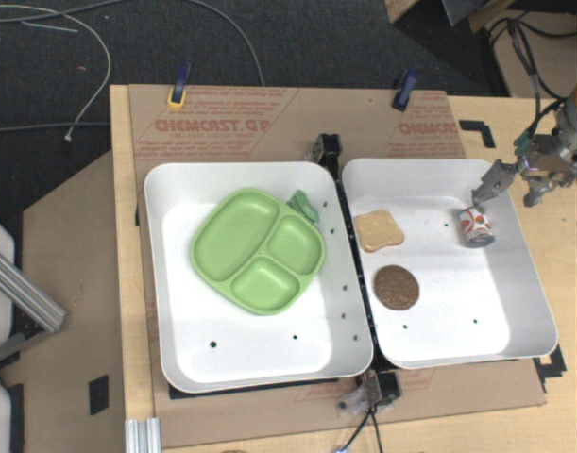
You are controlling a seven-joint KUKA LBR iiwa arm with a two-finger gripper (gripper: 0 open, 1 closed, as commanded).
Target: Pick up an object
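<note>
Right bin (515, 333): can (475, 226) tilted, near-upright.

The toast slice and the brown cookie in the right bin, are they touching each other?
Apart. The camera view shows a strip of white bin floor between the toast slice and the brown cookie below it.

The arm (564, 135) is cut off by the right edge, so just its wrist end shows. The gripper (515, 182) is small and blurred. A small green thing (305, 206) sits partly tucked behind the green plate (258, 250).
</note>
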